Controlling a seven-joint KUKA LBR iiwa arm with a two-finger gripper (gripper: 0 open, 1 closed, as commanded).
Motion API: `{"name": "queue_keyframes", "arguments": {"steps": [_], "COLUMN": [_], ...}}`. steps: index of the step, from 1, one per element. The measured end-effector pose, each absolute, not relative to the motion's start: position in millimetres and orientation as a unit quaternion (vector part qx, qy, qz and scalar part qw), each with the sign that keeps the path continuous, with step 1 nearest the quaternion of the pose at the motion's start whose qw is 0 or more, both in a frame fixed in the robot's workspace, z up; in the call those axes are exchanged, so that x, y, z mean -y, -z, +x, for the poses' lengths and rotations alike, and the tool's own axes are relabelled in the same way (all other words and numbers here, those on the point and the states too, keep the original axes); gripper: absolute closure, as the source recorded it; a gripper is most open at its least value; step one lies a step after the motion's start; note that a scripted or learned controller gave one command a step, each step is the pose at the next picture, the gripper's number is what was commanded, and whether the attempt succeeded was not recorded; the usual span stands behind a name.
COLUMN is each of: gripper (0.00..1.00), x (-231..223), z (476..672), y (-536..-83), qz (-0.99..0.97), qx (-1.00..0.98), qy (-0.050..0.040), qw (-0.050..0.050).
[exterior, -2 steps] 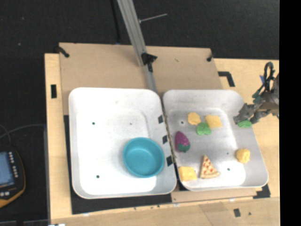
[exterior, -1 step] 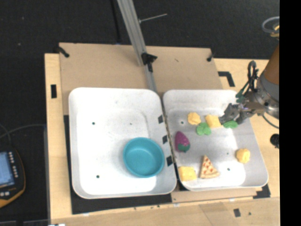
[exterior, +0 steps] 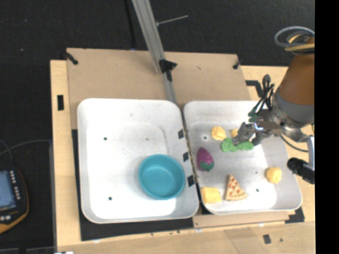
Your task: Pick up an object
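My gripper hangs over the upper middle of the right bin, right above a green leafy toy whose right end it covers. A yellow lump lies just left of the gripper. Lower in the same bin are a purple eggplant-like toy, a pizza slice, a yellow block and a small yellow ball. A blue bowl rests in the left bin, at its lower right.
The arm with its orange band reaches in from the right over the right bin's far corner. A grey metal pole slants up from the gap between the bins. A handheld controller lies at the far left.
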State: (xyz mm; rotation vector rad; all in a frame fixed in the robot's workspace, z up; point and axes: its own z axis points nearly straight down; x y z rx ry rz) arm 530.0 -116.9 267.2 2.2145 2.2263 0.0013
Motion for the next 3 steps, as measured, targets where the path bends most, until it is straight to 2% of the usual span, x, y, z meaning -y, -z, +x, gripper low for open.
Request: {"name": "queue_keyframes", "arguments": {"steps": [1, 2, 3], "gripper": [1.00, 1.00, 1.00], "x": [62.3, 13.8, -44.9], "z": [524.4, 524.3, 513.9], "y": [-252.3, -256.6, -259.5], "qz": [0.705, 0.704, 0.704], "qx": [-0.709, -0.710, -0.710], "qy": [-0.0003, -0.0015, -0.0011], "qw": [0.000, 0.000, -0.001]}}
